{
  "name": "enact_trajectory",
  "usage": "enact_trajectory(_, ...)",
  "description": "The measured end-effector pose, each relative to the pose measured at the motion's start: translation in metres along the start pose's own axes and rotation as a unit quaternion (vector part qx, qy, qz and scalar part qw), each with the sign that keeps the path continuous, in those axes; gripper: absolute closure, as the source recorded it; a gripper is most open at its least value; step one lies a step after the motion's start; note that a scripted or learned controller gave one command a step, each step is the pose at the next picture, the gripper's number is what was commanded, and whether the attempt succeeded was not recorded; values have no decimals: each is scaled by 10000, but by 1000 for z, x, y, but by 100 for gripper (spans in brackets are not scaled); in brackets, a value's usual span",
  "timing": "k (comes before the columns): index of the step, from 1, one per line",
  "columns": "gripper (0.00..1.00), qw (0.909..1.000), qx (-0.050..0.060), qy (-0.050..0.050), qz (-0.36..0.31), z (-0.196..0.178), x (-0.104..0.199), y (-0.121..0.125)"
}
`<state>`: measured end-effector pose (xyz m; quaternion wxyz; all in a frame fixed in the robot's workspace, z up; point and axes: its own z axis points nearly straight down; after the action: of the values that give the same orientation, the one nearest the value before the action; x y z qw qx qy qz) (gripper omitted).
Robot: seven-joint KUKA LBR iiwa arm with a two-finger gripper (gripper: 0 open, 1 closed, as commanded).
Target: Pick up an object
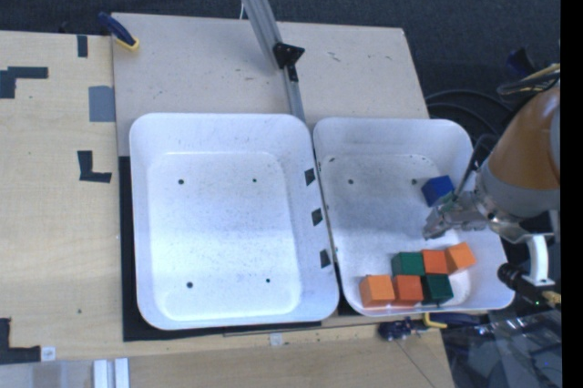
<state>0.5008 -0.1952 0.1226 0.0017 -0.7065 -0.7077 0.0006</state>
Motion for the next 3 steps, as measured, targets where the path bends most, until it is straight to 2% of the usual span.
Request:
enact_trajectory(2,100,10000,-45,-20,-1,-117,-8,-4)
enact_trajectory(3,100,10000,-24,-11,1,-138,-8,-3)
